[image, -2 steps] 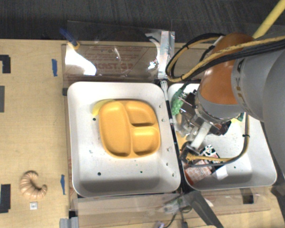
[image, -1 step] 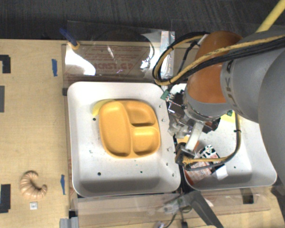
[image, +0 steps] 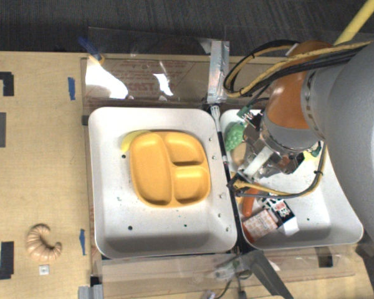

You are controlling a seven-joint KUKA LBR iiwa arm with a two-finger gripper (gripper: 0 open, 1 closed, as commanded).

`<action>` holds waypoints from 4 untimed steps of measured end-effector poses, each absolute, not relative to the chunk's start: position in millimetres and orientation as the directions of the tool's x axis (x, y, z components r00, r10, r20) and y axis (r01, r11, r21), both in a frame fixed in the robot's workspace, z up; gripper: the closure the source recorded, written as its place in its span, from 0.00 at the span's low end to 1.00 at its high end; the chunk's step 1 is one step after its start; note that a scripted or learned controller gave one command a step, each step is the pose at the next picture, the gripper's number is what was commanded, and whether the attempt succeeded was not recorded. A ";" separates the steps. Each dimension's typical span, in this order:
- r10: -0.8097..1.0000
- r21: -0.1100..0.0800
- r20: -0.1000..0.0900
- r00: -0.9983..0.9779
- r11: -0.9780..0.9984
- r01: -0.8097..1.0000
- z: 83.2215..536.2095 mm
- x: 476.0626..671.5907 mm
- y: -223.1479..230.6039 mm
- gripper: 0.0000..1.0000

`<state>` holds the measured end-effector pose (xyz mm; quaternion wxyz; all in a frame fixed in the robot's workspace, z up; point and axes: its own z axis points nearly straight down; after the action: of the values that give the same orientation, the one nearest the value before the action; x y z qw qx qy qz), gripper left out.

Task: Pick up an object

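Arm lowered over the right bin (image: 336, 220), gripper (image: 257, 162) state indiscernible, near its left wall above a packet (image: 262, 220); next, a grasp there.

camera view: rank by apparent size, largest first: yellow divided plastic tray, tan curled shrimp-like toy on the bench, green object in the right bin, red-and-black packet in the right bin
1. Yellow divided plastic tray, by far the largest.
2. Red-and-black packet.
3. Tan curled shrimp-like toy, close to the packet; the order is unsure.
Green object: looks smallest, but the arm hides part of it, so it is not ranked.

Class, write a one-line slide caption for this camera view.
KUKA arm reaches into the right bin; yellow divided tray lies in the left bin.
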<state>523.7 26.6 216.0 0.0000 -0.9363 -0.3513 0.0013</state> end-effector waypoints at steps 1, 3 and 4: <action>0.438 -0.004 -0.006 0.899 -0.899 0.438 183.3 515.1 53.9 1.00; 0.696 -0.004 -0.004 0.718 -0.718 0.696 289.3 479.3 -18.0 1.00; 0.642 -0.005 -0.006 0.766 -0.767 0.642 230.5 478.1 -62.2 1.00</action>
<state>478.1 -62.2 230.5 0.0014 -0.9398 -0.3417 0.0035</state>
